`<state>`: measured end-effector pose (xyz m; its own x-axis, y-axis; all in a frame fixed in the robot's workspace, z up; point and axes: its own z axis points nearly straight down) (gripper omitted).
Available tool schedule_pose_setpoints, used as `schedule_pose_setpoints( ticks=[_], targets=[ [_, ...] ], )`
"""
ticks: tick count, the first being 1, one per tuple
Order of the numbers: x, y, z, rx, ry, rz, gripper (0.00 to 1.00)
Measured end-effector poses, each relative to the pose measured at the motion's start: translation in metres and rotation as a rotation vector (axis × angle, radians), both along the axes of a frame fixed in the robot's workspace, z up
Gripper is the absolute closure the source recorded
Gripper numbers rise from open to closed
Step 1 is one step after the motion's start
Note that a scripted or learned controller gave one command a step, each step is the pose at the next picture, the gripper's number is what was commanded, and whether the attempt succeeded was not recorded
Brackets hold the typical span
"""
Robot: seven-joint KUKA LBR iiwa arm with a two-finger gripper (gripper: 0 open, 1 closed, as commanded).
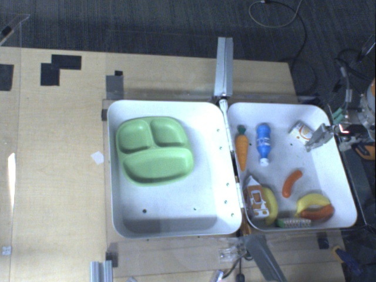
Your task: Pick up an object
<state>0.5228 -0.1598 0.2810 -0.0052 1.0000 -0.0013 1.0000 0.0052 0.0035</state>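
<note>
My gripper (320, 137) hangs at the right bin's (329, 175) upper right edge, just right of a small white and orange carton (300, 131). Nothing can be seen held in it. Further left in the bin lie a blue bottle (263, 143) and a carrot (241, 147). An orange sausage (291, 183) lies mid-bin. A banana (311, 202) with a red piece (318, 212) against it rests near the front right corner. A small printed box (255, 197) leans on a yellow item (271, 204) at the front left.
The left bin (170, 219) holds a green divided plate (155, 148). A metal post (224, 66) stands behind the seam between the bins. Cables and the arm's body (358, 119) crowd the right side.
</note>
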Motion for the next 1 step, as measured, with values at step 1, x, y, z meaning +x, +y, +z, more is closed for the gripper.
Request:
schedule_pose_setpoints(
  ticks=[1],
  targets=[
    [0.0205, 0.0300, -0.0931, 0.001, 0.001, -0.096, 0.00]
  ],
)
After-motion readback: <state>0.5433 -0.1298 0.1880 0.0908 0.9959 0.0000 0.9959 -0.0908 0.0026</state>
